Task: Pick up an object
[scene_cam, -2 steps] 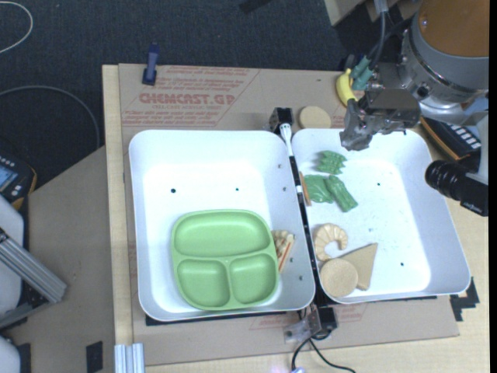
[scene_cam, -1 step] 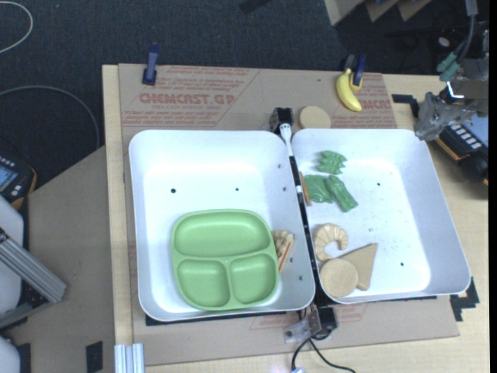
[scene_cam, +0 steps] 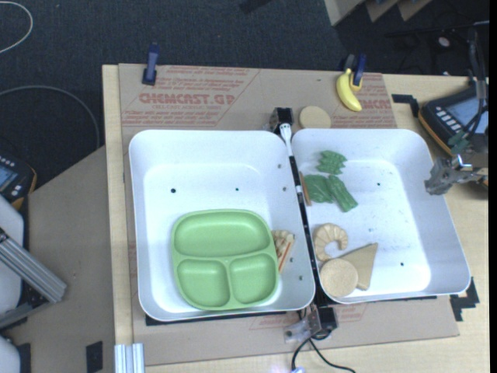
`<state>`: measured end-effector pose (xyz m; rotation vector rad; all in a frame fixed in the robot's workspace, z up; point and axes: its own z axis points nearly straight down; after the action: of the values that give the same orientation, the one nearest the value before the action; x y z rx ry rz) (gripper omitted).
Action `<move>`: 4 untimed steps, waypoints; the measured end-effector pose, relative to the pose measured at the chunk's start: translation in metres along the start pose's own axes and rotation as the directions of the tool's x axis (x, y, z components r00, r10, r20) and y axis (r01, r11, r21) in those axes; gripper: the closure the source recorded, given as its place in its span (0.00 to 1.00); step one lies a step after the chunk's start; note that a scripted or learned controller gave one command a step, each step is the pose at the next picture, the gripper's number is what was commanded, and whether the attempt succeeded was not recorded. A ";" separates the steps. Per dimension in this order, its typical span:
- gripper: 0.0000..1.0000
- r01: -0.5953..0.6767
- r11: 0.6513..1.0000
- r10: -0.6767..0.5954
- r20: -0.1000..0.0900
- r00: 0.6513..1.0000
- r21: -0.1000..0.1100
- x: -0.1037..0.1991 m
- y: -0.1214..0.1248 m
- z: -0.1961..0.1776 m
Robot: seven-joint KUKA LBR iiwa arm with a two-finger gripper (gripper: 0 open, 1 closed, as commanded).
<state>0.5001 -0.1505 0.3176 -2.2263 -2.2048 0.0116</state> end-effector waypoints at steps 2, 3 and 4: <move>1.00 0.010 1.000 -0.010 -0.004 1.000 -0.001 -0.048 0.010 0.220; 1.00 0.008 1.000 -0.008 -0.002 1.000 -0.006 -0.046 -0.020 0.234; 1.00 0.015 1.000 -0.015 -0.003 1.000 -0.008 0.010 -0.018 0.233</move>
<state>0.4793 -0.1399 0.0846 -2.2131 -2.2237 -0.0010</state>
